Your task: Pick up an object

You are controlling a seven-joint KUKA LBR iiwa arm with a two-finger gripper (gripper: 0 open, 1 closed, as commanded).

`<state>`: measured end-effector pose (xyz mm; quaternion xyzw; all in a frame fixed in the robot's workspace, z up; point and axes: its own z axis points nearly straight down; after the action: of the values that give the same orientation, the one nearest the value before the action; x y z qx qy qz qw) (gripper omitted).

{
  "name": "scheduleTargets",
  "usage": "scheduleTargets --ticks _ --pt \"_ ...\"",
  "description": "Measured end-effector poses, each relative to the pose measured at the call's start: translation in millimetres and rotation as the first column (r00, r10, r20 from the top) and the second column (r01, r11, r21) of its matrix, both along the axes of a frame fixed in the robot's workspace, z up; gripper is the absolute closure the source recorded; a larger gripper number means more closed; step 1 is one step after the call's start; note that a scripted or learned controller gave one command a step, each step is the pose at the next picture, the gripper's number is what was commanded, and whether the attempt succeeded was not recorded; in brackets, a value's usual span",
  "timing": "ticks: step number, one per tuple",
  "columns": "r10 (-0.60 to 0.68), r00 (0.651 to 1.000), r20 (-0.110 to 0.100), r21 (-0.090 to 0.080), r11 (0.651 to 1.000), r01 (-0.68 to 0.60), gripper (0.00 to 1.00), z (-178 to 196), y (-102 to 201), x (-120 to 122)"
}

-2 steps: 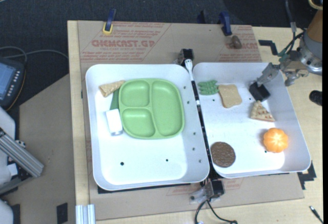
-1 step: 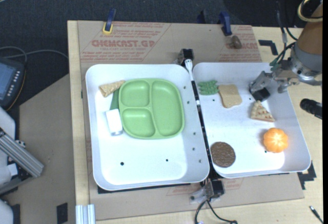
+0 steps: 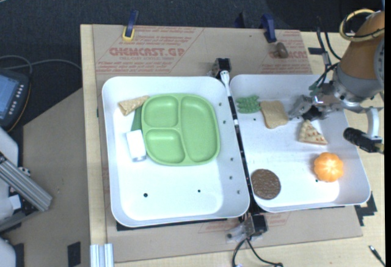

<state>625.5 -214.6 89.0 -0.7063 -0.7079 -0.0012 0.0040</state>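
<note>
Camera view from above has my tool (image 3: 313, 107) low in the right bin (image 3: 287, 201), at its far right, just beyond the triangular toast piece (image 3: 312, 133). I cannot tell its state; the tips blur together. Nothing is lifted yet, as I judge it. The bread slice (image 3: 274, 114) lies left of my tool, the orange (image 3: 328, 167) nearer, the brown cookie (image 3: 266, 183) near-left. In the left bin (image 3: 165, 208) sits a green divided plate (image 3: 182, 128). The grasp and lift remain.

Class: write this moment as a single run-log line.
arm: over right bin | gripper: above pizza slice, holding nothing seen | orange, cookie: untouched | pick: not yet done
</note>
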Motion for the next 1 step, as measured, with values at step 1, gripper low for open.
scheduleTargets --ticks 1 --pt "0.000 1.000 0.004 -0.006 1.000 0.000 1.00 13.2 -1.8 0.5"
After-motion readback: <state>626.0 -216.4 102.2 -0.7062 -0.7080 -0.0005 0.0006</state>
